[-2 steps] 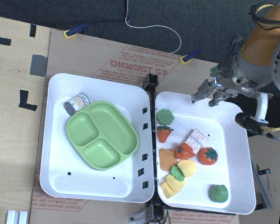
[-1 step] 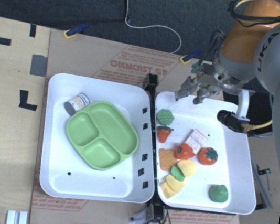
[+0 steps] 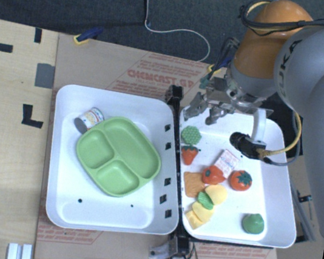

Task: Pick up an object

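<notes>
Hovers with gripper (image 3: 209, 112) fingers apart and nothing between them, just above the green-topped toy strawberry (image 3: 190, 143) at the far left corner of the right bin (image 3: 267, 236), likely placed for a straight descent onto that nearest piece.

Single grey KUKA arm (image 3: 320, 66) enters from the right of the camera view, bulky link filling the upper right corner. Orange band above the wrist (image 3: 266, 42) sits at top centre-right. Wrist points down and leftward. Metal two-finger gripper (image 3: 206, 113) hangs below it, fingers (image 3: 191, 107) spread apart, nothing between them. Black cables loop around the wrist.
</notes>
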Controlling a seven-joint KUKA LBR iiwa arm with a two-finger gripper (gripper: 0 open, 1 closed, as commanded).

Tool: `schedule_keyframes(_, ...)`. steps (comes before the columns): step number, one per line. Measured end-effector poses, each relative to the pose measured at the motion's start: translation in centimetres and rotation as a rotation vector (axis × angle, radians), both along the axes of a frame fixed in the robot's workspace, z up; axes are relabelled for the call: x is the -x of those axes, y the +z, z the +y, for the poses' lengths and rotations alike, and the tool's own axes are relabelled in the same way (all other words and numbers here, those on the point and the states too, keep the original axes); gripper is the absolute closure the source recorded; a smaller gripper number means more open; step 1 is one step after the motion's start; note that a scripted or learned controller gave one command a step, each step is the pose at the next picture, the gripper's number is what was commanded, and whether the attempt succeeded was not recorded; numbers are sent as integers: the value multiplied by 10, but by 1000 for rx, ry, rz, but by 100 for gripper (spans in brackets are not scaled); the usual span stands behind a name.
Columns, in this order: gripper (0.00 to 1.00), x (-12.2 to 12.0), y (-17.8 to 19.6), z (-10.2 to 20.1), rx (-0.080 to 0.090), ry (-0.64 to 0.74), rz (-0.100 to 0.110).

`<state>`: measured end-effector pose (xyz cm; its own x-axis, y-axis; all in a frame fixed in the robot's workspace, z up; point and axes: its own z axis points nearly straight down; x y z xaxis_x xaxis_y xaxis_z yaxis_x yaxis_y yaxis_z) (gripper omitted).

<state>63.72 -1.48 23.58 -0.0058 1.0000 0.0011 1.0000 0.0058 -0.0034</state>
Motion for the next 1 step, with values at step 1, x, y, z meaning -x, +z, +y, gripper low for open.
schedule_keyframes(1, 100, 1, -21, 58, 1, 1, 1)
